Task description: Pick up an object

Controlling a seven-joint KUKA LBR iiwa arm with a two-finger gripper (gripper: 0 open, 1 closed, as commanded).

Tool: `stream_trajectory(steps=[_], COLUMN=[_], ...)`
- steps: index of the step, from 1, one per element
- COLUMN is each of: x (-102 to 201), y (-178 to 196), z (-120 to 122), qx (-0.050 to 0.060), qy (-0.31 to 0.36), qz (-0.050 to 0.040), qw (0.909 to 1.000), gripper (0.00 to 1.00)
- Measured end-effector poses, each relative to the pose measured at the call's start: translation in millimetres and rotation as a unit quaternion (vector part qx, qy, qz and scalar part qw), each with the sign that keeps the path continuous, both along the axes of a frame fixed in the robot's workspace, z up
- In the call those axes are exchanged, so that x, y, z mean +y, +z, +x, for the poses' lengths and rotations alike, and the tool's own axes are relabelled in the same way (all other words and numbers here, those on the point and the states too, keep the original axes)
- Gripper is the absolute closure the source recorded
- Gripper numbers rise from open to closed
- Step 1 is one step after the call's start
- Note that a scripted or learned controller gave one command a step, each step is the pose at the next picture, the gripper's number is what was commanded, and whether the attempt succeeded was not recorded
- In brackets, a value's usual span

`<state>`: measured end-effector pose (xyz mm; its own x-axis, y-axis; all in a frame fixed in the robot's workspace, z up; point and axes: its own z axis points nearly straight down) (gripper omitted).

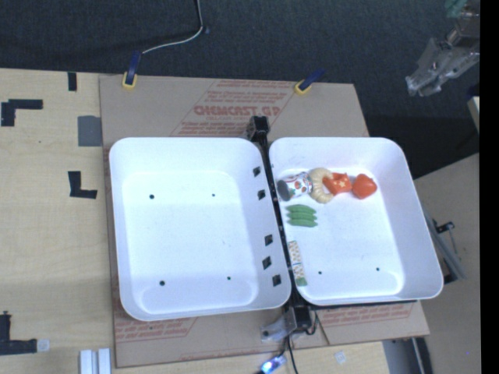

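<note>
In the right bin [405,232], a green pod [302,216] lies nearest me, a row of small toys [327,185] behind it at twelve o'clock. My gripper [437,67] hangs far off toward one o'clock; I cannot tell its state.

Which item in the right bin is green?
The green pod-like piece, lying alone just below the row of the patterned piece, tan piece and two red pieces.
</note>
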<state>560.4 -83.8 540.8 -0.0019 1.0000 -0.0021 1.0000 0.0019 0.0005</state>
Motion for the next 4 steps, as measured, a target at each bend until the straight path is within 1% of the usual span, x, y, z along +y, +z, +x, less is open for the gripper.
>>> stream_trajectory(steps=[1, 2, 3, 4], x=[63, 158, 201, 233], y=[-6, -122, -120, -37], z=[-28, -42, -53, -61], qx=[0.001, 0.008, 0.002, -0.003], qy=[0.002, 0.005, 0.002, 0.001], qz=[0.0016, 0.0013, 0.0012, 0.0025], qw=[1.0, 1.0, 1.0, 1.0], gripper=[1.0, 1.0, 1.0, 1.0])
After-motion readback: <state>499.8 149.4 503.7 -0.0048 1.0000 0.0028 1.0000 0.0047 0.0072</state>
